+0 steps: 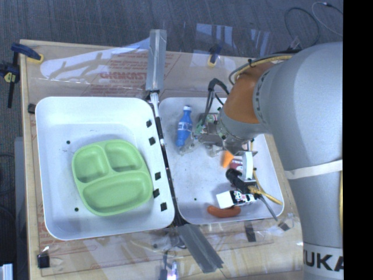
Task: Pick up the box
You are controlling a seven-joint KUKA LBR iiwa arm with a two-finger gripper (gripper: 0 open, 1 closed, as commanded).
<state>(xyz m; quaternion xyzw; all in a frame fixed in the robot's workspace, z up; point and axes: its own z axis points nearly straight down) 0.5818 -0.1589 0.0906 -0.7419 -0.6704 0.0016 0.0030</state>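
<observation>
My gripper (205, 132) is low in the upper middle of the right bin (195, 200), just right of a blue bottle (184, 127) that lies there. The grey wrist with its orange band (245, 98) covers the bin's upper right part. I cannot make out a box for certain; it may be hidden under the wrist. A small orange piece (227, 157) shows just below the wrist. Along the bin's front wall lies a reddish-brown sausage (224, 211).
In the left bin (52, 133) rests a green divided plate (112, 177). A ridge with black clips (158, 156) separates the two bins. The big grey arm body (309, 144) overhangs the right bin's right side.
</observation>
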